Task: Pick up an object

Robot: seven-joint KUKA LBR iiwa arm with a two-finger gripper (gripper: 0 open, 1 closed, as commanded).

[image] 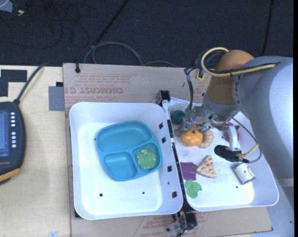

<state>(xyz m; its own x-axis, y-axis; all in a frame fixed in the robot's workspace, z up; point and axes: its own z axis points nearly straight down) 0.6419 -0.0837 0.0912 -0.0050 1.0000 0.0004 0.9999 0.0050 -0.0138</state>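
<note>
white bins, pincer over orange toy

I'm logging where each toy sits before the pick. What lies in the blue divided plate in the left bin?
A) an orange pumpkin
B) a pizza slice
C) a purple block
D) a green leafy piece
D: the green leafy piece sits in the lower right compartment of the blue divided plate, while the other toys lie in the right bin.
</note>
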